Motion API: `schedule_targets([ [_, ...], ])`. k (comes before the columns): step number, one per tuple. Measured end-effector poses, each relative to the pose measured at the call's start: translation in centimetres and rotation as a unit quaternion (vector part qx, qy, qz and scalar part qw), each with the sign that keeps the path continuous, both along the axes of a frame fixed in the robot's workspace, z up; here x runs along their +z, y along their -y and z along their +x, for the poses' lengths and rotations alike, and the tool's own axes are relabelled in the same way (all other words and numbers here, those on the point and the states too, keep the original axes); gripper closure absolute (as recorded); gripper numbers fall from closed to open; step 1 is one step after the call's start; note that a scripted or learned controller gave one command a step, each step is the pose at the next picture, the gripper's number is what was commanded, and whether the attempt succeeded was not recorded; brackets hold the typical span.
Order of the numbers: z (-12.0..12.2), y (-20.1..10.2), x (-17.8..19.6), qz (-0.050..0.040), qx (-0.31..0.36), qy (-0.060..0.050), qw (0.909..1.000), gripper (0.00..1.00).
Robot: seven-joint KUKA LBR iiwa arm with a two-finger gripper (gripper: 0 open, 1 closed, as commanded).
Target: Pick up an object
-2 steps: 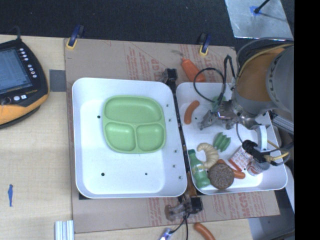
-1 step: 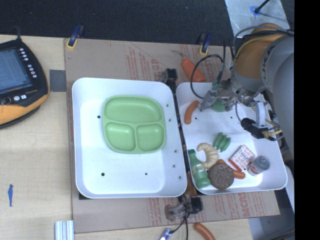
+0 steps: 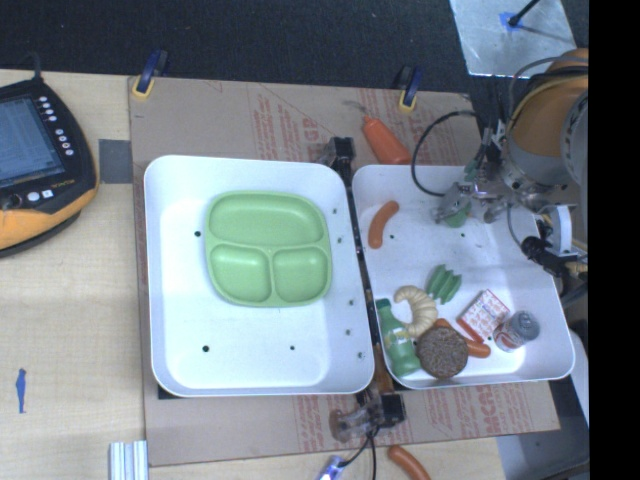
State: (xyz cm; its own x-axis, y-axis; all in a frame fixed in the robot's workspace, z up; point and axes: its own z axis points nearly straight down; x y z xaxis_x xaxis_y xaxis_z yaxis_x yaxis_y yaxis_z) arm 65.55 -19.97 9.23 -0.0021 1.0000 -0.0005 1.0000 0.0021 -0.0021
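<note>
- Camera view: a small green object [image 3: 455, 215] lies near the far edge of the right bin [image 3: 560, 353], right at the tip of the gripper [image 3: 463, 204]; it is too small and too hidden to tell its long axis or which way it points.
- It looks dull green, partly covered by the metal of the gripper.
- The arm [image 3: 545, 118] comes in over the right bin's far right corner, orange band uppermost, wrist bent toward the bin's far edge.
- Whether the gripper is spread or closed, or has the green object between its tips, cannot be told.
- A sausage [image 3: 381, 223] lies near the right bin's left edge, its long axis running from near to far.
- A green divided plate [image 3: 268, 248] sits in the left bin [image 3: 175, 358].
</note>
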Motion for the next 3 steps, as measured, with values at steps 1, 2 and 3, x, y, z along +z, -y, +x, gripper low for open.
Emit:
schedule_targets([
  [1, -6.7, -3.7, 4.3, 0.0, 0.001, -0.001, 1.0, 0.0],
  [2, -11.4, -6.2, -0.1, -0.0001, 0.001, -0.001, 1.0, 0.0],
  [3, -11.4, -6.1, 1.0, -0.0013, 0.004, -0.001, 1.0, 1.0],
])
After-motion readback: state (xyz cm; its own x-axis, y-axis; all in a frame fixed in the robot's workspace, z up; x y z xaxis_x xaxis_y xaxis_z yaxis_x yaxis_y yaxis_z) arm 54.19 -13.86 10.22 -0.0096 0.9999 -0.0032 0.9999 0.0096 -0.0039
